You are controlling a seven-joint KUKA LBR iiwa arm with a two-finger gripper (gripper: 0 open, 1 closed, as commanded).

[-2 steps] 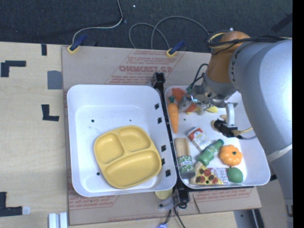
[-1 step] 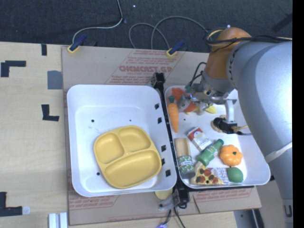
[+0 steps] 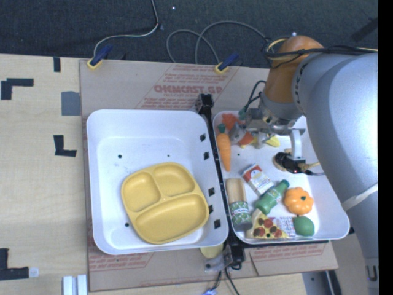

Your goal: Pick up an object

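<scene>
My gripper [image 3: 253,129] is low over the far end of the right bin [image 3: 331,217]. It hangs among small toys: a red-orange piece [image 3: 229,120] to its left, another orange-red piece [image 3: 246,139] just beneath it and a yellow piece [image 3: 272,142] to its right. An orange carrot [image 3: 223,152] lies along the bin's left wall. Nearer the front are a red and white packet [image 3: 256,179], a green bottle [image 3: 272,195], a tan jar with a dark label [image 3: 237,204], an orange pumpkin [image 3: 298,200], a green lime [image 3: 303,225] and a pizza slice [image 3: 266,227].
The left bin [image 3: 104,134] holds a yellow divided plate [image 3: 164,201]. A black divider with clips [image 3: 212,165] runs between the bins. The bulky grey arm [image 3: 344,115] covers the right side. Cables [image 3: 184,39] loop behind the bins.
</scene>
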